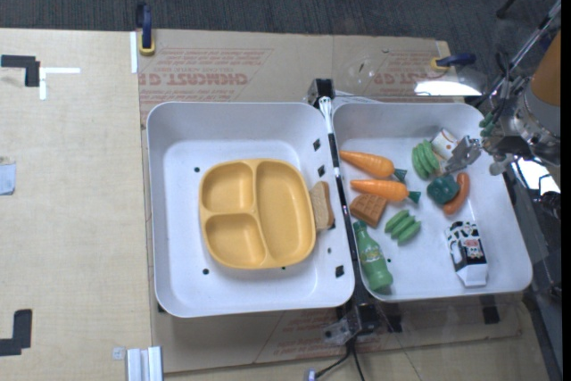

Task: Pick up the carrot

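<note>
Over the right bin (500, 277), near its far right side, the pincer (461, 155) is hovering among the toys, and whether it is apart or together I cannot tell. Nothing is showing as grasped. Two carrots are lying well to its left: one (367, 162) level with it, the other (380, 188) slightly nearer the camera, both resting on the bin floor. Judging from this, the pick is not yet done; reaching, gripping and lifting a carrot are all remaining.

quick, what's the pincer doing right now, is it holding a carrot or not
Pincer: over the right bin, no carrot between its tips; open or shut cannot be told.
</note>
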Motion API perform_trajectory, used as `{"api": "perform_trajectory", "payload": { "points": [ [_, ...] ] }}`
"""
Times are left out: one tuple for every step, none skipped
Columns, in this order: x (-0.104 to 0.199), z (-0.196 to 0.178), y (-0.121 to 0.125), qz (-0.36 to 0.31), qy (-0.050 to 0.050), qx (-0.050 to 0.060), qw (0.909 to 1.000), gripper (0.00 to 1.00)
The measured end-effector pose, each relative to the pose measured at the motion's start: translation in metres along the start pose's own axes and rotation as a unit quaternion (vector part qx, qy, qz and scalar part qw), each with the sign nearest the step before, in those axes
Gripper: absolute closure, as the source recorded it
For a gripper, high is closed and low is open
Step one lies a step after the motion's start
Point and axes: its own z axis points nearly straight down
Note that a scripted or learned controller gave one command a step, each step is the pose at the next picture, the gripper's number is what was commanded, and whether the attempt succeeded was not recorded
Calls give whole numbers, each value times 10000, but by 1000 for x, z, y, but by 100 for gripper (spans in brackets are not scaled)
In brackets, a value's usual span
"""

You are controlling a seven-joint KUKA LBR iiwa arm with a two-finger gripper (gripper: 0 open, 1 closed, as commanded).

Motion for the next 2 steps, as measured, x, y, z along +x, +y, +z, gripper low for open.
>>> {"api": "perform_trajectory", "payload": {
  "points": [
    [58,82,-1,760,7,12,9971,0],
    [85,117,7,1510,10,11,9885,0]
  ]
}}
